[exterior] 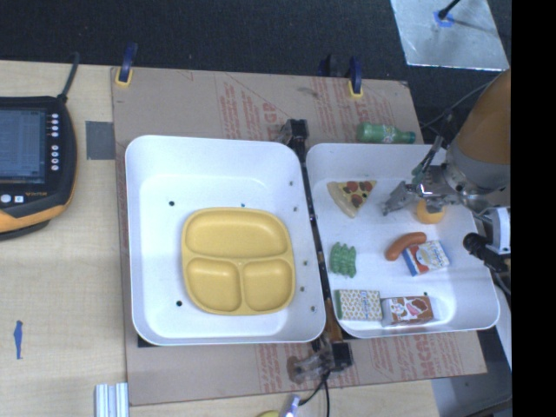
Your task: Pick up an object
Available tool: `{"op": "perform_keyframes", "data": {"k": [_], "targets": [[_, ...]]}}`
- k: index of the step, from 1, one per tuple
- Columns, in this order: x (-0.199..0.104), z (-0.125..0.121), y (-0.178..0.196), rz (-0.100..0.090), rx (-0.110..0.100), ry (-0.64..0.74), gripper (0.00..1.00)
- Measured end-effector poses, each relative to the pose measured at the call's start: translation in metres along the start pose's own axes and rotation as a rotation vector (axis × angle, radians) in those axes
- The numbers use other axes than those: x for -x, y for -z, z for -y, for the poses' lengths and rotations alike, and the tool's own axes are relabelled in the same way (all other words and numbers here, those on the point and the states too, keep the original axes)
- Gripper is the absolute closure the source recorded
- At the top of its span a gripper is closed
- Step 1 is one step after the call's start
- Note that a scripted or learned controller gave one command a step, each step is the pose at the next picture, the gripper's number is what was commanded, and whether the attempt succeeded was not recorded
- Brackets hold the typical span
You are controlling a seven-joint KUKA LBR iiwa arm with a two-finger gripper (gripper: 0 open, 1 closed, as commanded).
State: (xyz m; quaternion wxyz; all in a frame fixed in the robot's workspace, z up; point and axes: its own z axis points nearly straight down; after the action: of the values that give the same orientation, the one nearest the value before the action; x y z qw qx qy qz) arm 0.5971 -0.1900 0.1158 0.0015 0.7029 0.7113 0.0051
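The claw (402,200) is low in the right bin (323,233) — open, holding nothing — between pizza slice (352,195) and sausage (406,245).

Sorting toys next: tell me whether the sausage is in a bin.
In: the sausage lies on the right bin's floor, beside the pizza slice.

divided tray (237,260) in left bin (148,233) | sausage (406,245) in right bin (469,315), behind cartons (407,310)
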Motion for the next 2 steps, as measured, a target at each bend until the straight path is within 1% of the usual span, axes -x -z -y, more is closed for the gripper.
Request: {"op": "perform_keyframes", "data": {"k": [1, 2], "targets": [[0.01, -0.045, 0.038, 0.005, -0.01, -0.009, 0.0], [0.021, -0.009, -0.025, 0.006, -0.014, -0.007, 0.0]]}}
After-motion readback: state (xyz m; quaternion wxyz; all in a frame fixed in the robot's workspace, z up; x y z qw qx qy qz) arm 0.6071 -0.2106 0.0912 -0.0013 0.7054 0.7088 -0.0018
